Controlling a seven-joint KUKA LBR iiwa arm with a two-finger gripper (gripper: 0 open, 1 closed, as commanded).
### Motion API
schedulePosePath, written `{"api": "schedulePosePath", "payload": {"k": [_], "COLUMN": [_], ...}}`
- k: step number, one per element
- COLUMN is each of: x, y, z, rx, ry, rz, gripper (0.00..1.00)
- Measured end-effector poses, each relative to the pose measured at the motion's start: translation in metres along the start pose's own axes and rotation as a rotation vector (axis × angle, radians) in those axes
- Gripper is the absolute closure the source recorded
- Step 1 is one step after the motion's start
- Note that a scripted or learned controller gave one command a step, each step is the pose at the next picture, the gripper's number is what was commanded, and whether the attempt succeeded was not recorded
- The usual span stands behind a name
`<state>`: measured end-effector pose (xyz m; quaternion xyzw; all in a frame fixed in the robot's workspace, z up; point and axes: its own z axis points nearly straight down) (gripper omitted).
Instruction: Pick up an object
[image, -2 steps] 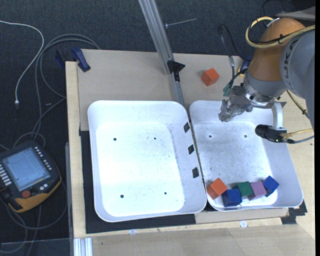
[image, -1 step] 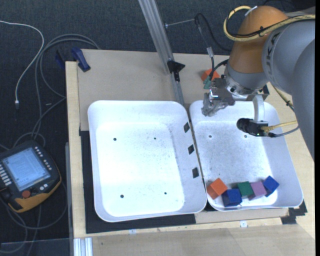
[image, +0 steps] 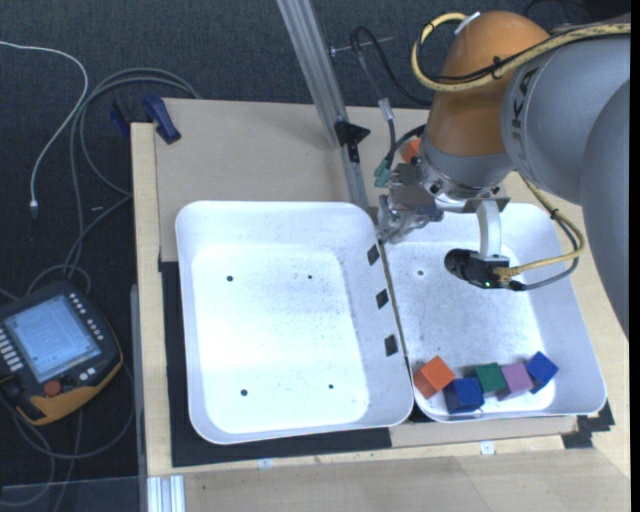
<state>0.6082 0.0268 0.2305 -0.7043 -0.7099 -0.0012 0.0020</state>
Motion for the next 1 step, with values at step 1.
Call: {"api": "schedulePosePath", "payload": {"k": [1], "x": [0.0469], "y": [0.0151], "z": [0.0151], "rx": [-0.002], "ry": [-0.002], "rz": [0.001], "gripper": [1.00]}}
